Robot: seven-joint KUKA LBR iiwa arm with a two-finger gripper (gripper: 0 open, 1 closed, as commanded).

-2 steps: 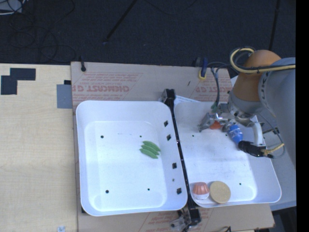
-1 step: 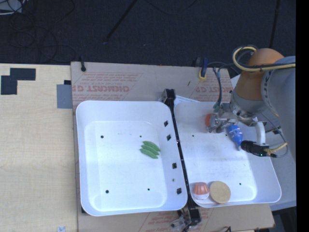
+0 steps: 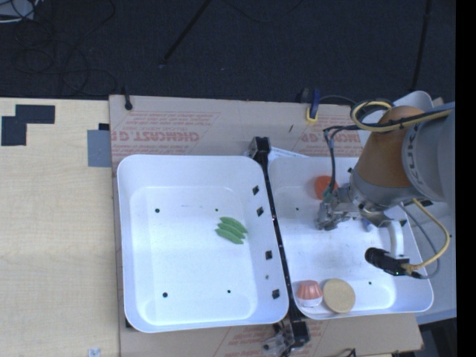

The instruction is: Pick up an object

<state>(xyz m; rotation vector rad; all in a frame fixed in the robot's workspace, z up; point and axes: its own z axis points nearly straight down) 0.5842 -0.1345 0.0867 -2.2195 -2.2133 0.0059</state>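
Jaws (image 3: 328, 219) low in right bin (image 3: 349, 277), orange ball (image 3: 322, 185) just behind.

A dark carpeted floor (image 3: 223, 36) fills the top of the frame, crossed by thin black cables (image 3: 190, 21). Below it, on the left, lies a pale wooden tabletop (image 3: 52, 236) bearing dark square markers (image 3: 26, 121) near its upper left. A brown cardboard sheet (image 3: 193, 125) with red printed lettering spreads across the centre. The light is even and dim.
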